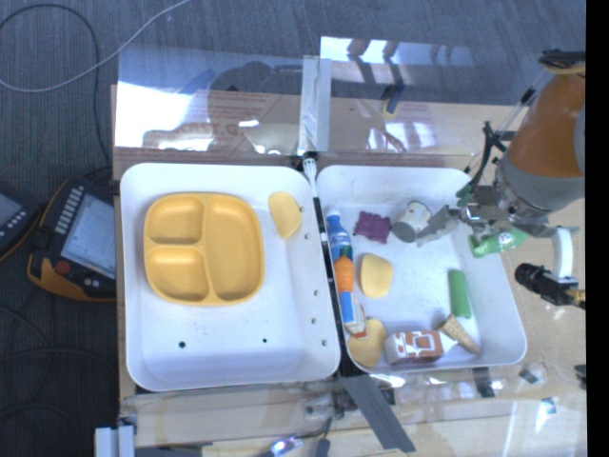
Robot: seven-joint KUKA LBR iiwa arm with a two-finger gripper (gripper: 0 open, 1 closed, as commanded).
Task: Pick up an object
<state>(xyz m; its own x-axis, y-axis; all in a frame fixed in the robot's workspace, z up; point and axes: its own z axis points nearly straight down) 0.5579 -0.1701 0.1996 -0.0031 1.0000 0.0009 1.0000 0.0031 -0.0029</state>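
Objects (375, 276) fill my right bin (495, 350), yellow tray (204, 248) the left; grey carpet (190, 17) around; gripper (447, 221) state I cannot tell

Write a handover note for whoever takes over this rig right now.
Pincer: over the right white bin's upper right area, near its edge. Whether it is open or shut cannot be read from this view, and no object can be seen in it.
Right bin contents: purple block, grey cylinder, pale yellow rounded piece, green stick, red and white carton, tan cone, blue and orange tube along the left wall.
Left white bin: yellow divided plate, small yellow piece.
Done: nothing seen lifted.
Left: grasp and lift one object.
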